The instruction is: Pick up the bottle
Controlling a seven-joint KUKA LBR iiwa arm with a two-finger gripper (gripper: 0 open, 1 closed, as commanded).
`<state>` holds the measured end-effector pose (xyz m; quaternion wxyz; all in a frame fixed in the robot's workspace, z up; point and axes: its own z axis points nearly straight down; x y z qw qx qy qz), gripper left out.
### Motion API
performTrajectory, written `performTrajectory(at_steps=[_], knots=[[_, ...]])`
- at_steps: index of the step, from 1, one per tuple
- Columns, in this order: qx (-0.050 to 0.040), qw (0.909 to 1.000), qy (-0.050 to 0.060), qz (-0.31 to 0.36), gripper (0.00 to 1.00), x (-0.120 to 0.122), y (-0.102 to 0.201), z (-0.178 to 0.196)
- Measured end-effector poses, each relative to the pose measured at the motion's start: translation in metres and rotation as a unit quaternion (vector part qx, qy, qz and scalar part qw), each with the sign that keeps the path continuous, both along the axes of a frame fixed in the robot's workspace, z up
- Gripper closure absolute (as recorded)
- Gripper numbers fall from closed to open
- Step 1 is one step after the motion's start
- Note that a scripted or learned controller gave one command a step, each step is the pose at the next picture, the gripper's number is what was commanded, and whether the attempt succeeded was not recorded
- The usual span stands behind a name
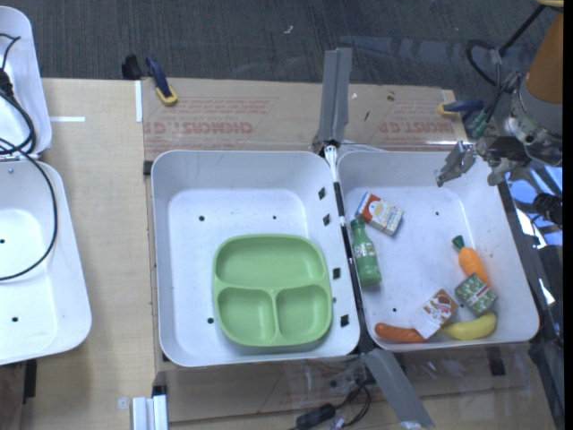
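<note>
The green bottle (363,253) lies in the right bin (421,179) against its left wall, cap toward the back. My gripper (472,174) hovers over the bin's back right corner, well to the right of the bottle and behind it. Its fingers are spread open and there is nothing between them.
The right bin also holds a small red and white carton (380,214), a carrot (469,260), a green packet (475,294), a banana (471,328), a snack pouch (437,310) and a red sausage (398,333). A green divided plate (271,289) lies in the left bin (179,240).
</note>
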<state>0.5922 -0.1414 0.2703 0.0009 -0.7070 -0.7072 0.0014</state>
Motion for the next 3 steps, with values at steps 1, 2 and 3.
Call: performTrajectory(at_steps=[1, 2, 3], knots=[[-0.0006, 0.9993, -0.001, 0.039, 0.0, 0.038, -0.043, -0.017], [0.0, 0.9974, -0.004, -0.072, 0.0, 0.068, 0.044, -0.172], [0.0003, 0.9997, -0.001, 0.025, 0.0, -0.059, 0.051, -0.064]])
